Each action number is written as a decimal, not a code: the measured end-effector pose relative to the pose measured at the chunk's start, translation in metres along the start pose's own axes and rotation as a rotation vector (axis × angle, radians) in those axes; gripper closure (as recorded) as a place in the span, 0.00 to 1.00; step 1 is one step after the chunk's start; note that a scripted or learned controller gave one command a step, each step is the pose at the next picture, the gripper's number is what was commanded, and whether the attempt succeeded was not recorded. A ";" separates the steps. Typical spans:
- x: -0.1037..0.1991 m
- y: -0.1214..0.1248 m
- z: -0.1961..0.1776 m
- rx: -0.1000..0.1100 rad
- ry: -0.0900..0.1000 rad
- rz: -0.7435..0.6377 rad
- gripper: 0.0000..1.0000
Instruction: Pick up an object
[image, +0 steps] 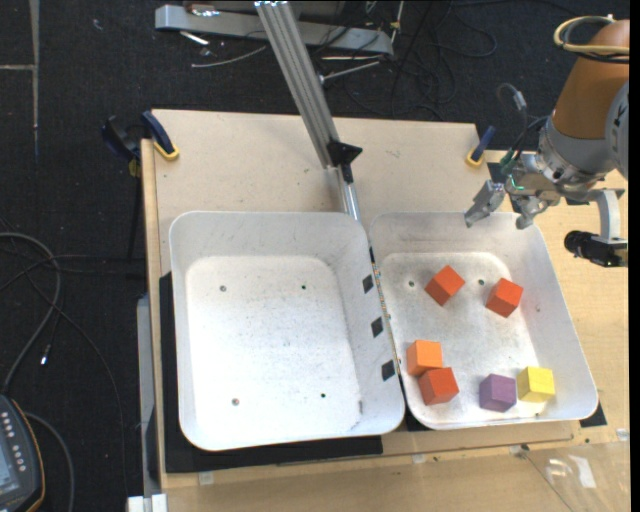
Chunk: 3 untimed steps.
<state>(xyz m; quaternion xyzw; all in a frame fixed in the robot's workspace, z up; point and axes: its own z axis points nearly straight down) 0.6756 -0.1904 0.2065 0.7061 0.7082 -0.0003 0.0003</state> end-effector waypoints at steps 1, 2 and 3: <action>-0.014 -0.019 0.034 0.003 0.000 0.005 0.00; 0.054 -0.033 0.116 0.007 0.005 -0.004 0.00; 0.092 -0.072 0.111 0.003 0.003 -0.002 0.00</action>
